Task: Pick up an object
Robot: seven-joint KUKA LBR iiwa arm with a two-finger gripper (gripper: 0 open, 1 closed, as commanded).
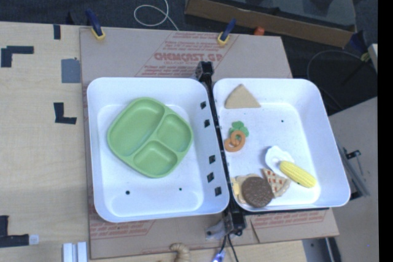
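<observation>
Even bright light, soft shadows, slight blur.

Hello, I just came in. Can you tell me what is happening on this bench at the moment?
Nothing is being handled right now. Two white bins sit side by side. The left bin holds a green divided plate. The right bin holds toy food: a tan wedge near the top, a carrot piece in the middle, and a corn cob, a brown cookie and a waffle slice near the bottom. All the food lies untouched, so picking has not started.

Yellow corn cob (298,173) lies flat beside what seems a waffle (276,183).
</observation>
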